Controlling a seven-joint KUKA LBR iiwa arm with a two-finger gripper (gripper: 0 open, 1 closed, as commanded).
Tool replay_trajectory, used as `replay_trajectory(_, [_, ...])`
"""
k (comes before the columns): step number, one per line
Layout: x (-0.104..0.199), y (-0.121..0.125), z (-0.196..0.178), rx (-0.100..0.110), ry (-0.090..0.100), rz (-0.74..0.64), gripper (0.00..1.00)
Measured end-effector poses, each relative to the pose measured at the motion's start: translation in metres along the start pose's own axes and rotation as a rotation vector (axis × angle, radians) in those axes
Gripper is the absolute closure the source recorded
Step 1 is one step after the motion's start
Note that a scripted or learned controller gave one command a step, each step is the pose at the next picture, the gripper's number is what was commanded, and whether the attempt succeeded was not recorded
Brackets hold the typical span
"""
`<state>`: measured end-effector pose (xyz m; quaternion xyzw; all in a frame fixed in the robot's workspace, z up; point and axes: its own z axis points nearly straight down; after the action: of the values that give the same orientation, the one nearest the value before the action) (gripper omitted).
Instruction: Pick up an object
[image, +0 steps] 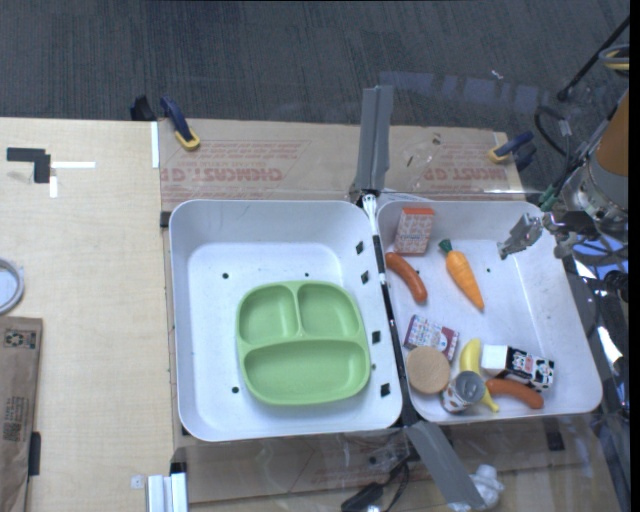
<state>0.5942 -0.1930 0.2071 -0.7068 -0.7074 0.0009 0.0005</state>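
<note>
The right bin (540, 300) holds a carrot (463, 276), a sausage (407, 277), a small pink carton (414, 229), a pink snack packet (430, 333), a round cookie (429, 370), a banana (471, 362), a small can (464, 391), a white block (493, 356), a black and white carton (530, 368) and a second sausage (515, 393). My gripper (520, 237) hangs over the bin's far right corner, to the right of the carrot. Nothing shows between its fingers.
The left bin (200, 300) carries a green divided plate (302, 342). A grey post (375, 140) stands behind the divider between the bins. Clamps (178, 122) sit on the cardboard at the back. Cables hang at the far right.
</note>
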Motion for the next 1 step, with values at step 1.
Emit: replay_trajectory(1, [0.0152, 0.0419, 0.0915, -0.005, -0.001, -0.032, 0.0])
